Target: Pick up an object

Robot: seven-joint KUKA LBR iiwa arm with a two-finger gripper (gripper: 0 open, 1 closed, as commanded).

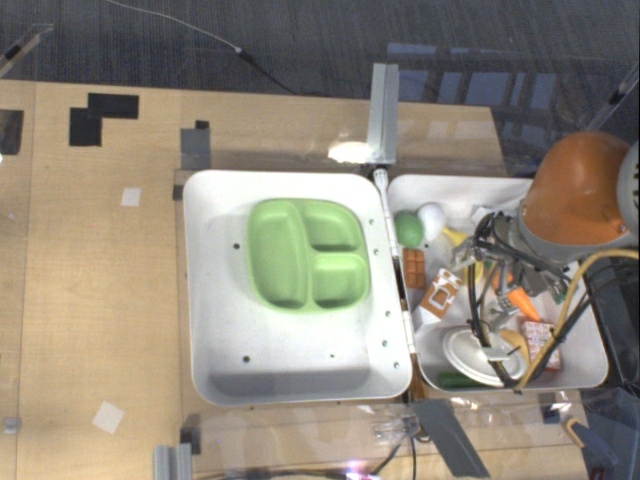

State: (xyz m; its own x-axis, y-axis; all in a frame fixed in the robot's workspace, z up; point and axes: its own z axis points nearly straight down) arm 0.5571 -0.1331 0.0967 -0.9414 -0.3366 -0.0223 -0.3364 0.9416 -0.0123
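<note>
The right bin [600, 366] holds a jumble of small objects: a green ball [408, 229], a white ball [431, 217], a brown block [412, 267], an orange-and-white carton [441, 293], a white dish [472, 355], an orange piece [523, 303] and a red-patterned packet [538, 341]. My arm, with its orange band [578, 192], reaches in from the right over this bin. The gripper [492, 286] hangs amid cables above the carton and the dish. Cables and the wrist hide its tips.
The left bin [220, 358] carries a green three-compartment tray [306, 253] near its middle. A metal post [382, 113] stands at the back between the bins. Wooden bench surface [90, 298] stretches to the left, with black markers at the far left.
</note>
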